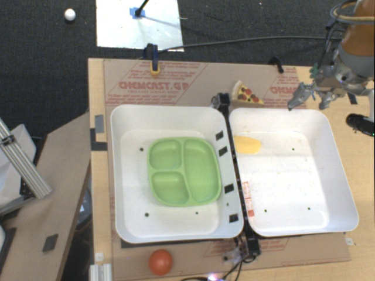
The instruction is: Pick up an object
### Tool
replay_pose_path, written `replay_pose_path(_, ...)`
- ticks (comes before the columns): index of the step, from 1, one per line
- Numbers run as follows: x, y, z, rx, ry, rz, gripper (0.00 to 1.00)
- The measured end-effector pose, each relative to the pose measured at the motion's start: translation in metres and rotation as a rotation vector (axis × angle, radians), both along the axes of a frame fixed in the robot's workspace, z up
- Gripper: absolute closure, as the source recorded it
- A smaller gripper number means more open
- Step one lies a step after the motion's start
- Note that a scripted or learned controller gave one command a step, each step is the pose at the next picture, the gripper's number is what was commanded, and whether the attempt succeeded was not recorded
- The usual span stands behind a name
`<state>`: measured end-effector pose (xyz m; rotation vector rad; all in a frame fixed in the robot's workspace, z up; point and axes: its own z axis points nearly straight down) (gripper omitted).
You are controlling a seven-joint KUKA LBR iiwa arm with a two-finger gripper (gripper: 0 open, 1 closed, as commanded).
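Round orange ball (pixel 160 261); glossy green 3-compartment plate (pixel 184 170); open-fingered tool (pixel 311 97).

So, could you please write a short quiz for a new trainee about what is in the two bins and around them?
1. True or false: the green divided plate lies in the left bin.
2. Which object lies in the right bin? A) yellow piece B) orange ball C) pizza slice toy
3. Fill in: the gripper hangs above the right bin's far ____.

Key: 1 true; 2 A; 3 rim.
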<state>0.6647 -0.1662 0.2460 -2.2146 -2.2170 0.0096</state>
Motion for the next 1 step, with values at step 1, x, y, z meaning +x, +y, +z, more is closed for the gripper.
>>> replay_pose_path(1,0.0022,0.0004,0.0081,-0.002,-0.012,0.002,0.0)
